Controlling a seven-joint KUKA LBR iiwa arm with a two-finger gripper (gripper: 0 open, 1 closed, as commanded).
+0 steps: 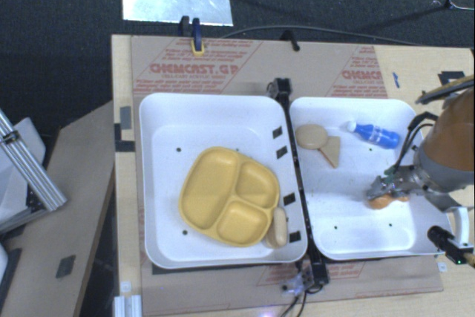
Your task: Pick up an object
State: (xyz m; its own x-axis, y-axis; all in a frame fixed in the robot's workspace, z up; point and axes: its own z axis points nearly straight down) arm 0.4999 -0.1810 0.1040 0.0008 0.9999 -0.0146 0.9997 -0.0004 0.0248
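Fingers: cannot tell their state; gripper (387, 189) sits low at right of frame over an orange-brown object (381, 200) in right bin (349, 237), likely grasp attempt.

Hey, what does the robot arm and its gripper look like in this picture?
The arm is bulky and rounded, with an orange-brown band above a grey wrist section. A dark cable loops along its left side. The gripper is small, made of dark grey metal parts.

board, left print (194, 69): "CHEMCAST GP", red, partly faint
board, right print (365, 75): same red lettering, cut off
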